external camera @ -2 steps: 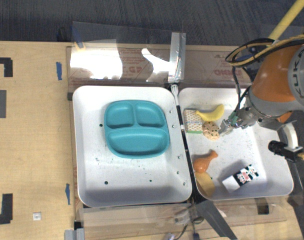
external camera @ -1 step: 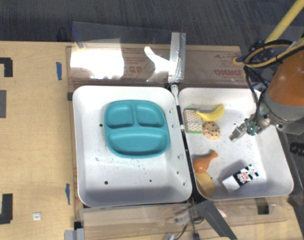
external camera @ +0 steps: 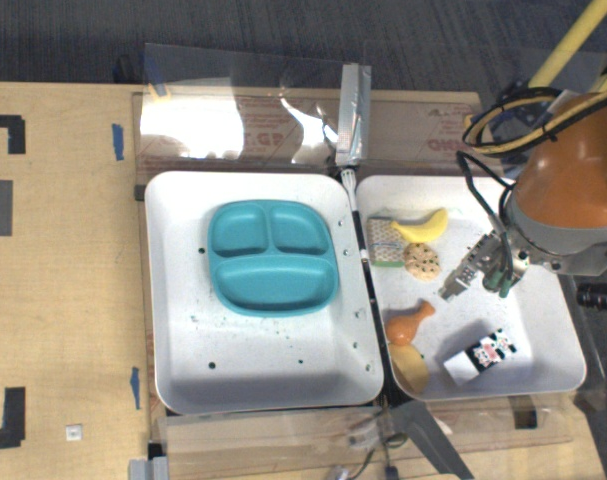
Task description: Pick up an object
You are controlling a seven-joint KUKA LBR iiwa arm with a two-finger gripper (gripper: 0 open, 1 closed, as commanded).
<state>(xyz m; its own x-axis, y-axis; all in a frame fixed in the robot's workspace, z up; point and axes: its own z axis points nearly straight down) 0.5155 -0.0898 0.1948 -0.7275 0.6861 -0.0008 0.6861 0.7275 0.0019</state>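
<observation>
In the right bin [external camera: 543,368] lie a yellow banana [external camera: 423,226], a round speckled cookie [external camera: 421,261], a striped sponge-like block [external camera: 385,242], an orange gourd-shaped toy [external camera: 410,323], a tan round piece [external camera: 411,366] and a small white box with black and red print [external camera: 483,354]. My gripper [external camera: 475,273] hangs over the middle of this bin, right of the cookie and above the white box. Nothing shows between its fingers.
The left bin [external camera: 173,268] holds a teal divided plate [external camera: 273,256]. A clear plastic sheet [external camera: 243,118] and a metal post [external camera: 352,113] stand behind the bins. Yellow and black cables [external camera: 503,128] loop over the arm at the right.
</observation>
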